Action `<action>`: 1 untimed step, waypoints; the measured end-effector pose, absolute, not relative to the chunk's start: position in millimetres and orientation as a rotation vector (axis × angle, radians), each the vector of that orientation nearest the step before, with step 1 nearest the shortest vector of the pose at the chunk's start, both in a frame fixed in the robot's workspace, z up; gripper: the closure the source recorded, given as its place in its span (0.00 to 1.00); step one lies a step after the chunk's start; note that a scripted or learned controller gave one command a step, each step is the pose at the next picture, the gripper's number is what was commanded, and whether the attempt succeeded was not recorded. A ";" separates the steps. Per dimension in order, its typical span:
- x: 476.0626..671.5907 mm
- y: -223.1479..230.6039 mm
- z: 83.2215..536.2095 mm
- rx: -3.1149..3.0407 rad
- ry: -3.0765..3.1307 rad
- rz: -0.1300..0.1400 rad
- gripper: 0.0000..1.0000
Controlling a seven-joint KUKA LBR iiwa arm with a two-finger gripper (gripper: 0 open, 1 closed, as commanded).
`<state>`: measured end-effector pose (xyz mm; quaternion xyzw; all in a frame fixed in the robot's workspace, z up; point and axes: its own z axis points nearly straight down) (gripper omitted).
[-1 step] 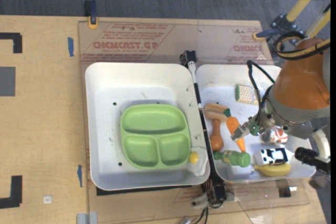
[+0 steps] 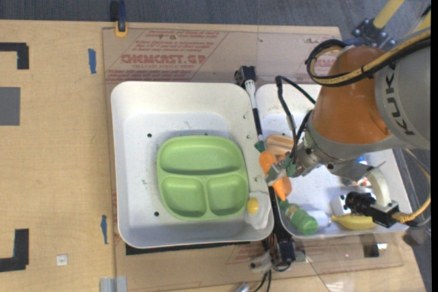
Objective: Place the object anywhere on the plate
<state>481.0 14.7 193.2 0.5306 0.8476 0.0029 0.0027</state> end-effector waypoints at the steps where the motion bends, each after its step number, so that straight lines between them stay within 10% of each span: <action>1: 513.7 90.7 238.0 1.608 2.695 0.008 1.00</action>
